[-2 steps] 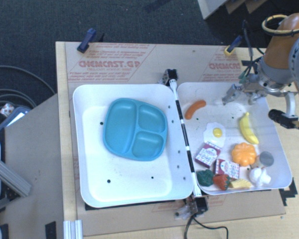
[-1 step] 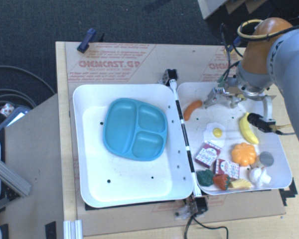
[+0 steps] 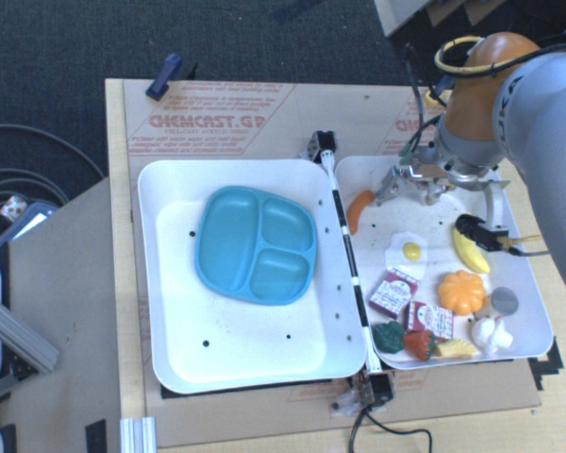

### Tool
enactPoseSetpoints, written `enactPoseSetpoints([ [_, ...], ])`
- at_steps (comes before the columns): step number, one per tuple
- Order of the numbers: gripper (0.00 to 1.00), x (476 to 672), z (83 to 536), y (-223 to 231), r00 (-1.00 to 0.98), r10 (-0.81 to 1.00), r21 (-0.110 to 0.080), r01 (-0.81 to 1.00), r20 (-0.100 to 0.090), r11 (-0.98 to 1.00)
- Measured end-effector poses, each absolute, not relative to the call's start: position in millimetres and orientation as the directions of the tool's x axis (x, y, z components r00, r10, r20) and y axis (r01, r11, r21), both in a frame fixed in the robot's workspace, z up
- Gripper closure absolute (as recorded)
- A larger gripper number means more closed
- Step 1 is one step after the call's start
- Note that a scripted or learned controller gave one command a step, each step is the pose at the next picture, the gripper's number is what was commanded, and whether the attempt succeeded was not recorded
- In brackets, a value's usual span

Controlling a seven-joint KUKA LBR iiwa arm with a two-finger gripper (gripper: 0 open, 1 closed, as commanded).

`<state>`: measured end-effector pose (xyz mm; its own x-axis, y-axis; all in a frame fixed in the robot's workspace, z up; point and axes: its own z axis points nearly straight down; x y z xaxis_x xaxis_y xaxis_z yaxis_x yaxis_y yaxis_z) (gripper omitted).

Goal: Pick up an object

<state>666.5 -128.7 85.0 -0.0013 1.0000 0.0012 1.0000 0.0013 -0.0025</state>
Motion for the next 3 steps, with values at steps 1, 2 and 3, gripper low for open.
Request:
enactPoseSetpoints([
  [1, 0.0, 666.5, 85, -101, -0.001, 1.0, -0.003, 1.0, 0.001, 0.001],
  [2, 0.0, 621.7, 84, -93, 0.001, 1.0, -0.002, 1.0, 0.001, -0.001],
  [3, 0.0, 666.7, 85, -111, -0.001, 1.0, 0.001, 1.0, 0.0, 0.001],
])
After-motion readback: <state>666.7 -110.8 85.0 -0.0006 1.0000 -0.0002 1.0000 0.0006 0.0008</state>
